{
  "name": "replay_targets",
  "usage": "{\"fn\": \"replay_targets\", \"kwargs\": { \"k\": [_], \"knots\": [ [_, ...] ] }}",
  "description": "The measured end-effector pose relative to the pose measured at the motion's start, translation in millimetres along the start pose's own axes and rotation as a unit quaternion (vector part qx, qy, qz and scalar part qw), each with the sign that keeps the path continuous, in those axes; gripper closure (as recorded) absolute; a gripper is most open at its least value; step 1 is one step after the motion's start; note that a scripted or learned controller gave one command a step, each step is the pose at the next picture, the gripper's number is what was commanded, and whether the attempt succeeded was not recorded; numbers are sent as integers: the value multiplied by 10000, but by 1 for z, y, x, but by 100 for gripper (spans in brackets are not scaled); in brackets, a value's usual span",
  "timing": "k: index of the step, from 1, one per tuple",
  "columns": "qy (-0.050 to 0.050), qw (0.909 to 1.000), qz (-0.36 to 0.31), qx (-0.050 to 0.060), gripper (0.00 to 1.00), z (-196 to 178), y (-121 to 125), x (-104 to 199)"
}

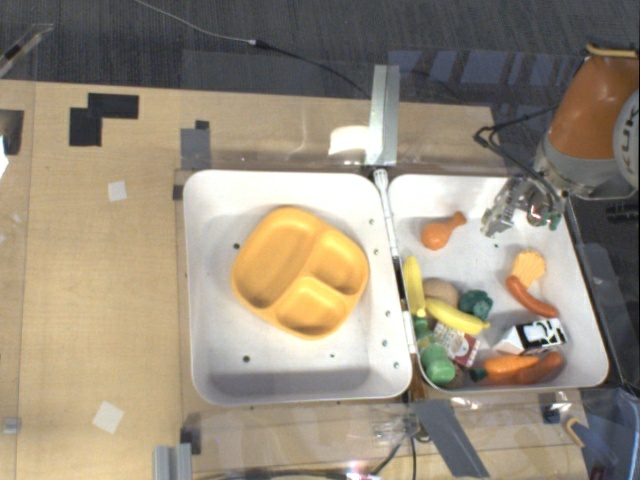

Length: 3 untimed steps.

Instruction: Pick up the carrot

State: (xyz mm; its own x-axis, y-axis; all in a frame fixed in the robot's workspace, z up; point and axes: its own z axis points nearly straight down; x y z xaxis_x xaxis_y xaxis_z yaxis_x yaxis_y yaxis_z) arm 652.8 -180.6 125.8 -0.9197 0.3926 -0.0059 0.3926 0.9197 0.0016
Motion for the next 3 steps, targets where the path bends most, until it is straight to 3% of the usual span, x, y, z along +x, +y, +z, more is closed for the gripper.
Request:
{"fn": "replay_targets", "kwargs": {
  "k": [1,2,3],
  "knots": [
    [21,9920,1262,9,100,5,-54,62],
    [27,9712,2384,9,100,8,-22,118],
    [12,9428,3334,8,100,7,29,42]
  ]
}}
